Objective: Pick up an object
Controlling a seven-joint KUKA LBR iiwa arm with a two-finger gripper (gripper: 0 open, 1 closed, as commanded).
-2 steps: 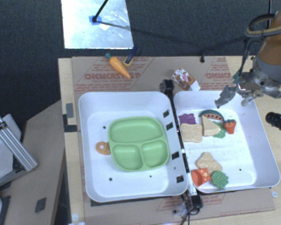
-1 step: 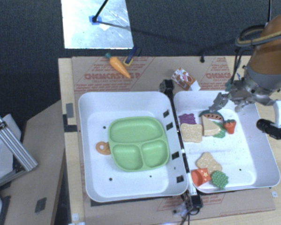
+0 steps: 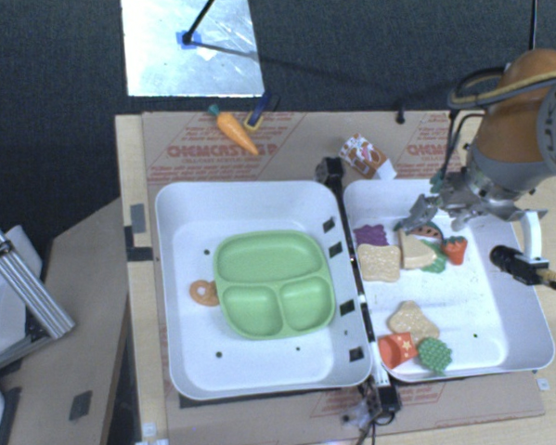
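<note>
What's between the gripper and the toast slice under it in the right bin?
Nothing visible. The gripper hangs just above the toast slice; the strawberry sits to its right, a second bread slice to its left, both beside it, not over it.

Arm [image 3: 531, 92] cut off at right edge

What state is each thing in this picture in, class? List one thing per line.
Green three-compartment plastic tray: upright, nothing in it, in left white bin.
Orange toy carrot: lying outside the bins.
Tan bread-slice toy: flat in right white bin.
Two-finger gripper: low above the right bin's toys.
</note>
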